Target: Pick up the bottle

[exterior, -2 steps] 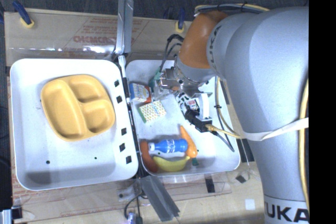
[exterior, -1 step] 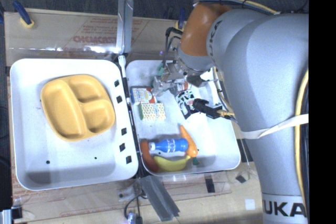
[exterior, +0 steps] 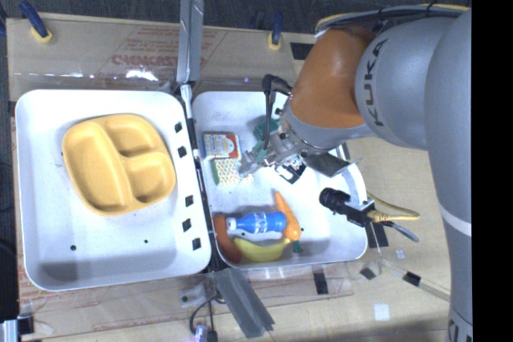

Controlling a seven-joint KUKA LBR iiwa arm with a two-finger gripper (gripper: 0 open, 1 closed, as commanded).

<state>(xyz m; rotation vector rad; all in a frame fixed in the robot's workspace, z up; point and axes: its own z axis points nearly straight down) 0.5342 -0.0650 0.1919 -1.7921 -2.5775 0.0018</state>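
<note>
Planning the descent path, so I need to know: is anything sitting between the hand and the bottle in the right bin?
Nothing visible lies between them. The hand hangs over bare bin floor, up-view of the bottle. But the bottle is crowded: a carrot lies against its right end and a banana hugs its near side.

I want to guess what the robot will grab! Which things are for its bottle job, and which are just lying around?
For the job:
bottle, lying on its side in the right bin
end effector, above that bin

Just lying around:
banana
carrot
small packet
yellow tray in the left bin
</note>
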